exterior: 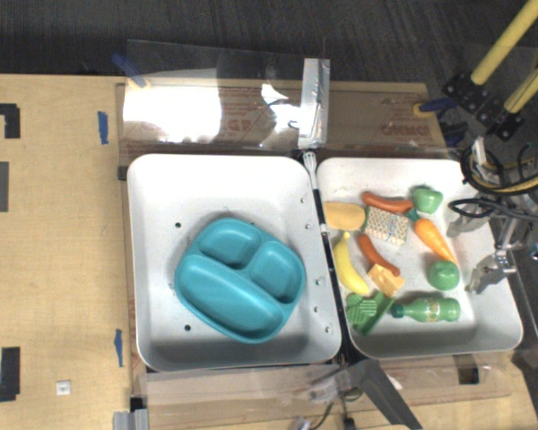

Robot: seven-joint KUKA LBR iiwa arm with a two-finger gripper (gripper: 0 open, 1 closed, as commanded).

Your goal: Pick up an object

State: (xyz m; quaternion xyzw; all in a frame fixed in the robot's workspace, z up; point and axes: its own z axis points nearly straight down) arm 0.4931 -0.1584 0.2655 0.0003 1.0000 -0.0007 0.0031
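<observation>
The right bin point(498, 330) holds several toy foods: an orange carrot point(433, 238), a green ball point(444, 275), a green bottle point(429, 309), a yellow banana point(348, 268), a red sausage point(387, 203), a green pepper point(426, 199) and a tan bread piece point(344, 215). My gripper point(471, 253) hangs over that bin's right side, just right of the carrot and the green ball. Its fingers stand open, with nothing between them.
The left bin point(152, 195) carries a teal divided plate point(240, 279). A green leafy piece point(366, 312) and an orange wedge point(386, 281) lie near the divider between the bins. Cables and yellow rods point(511, 34) crowd the upper right.
</observation>
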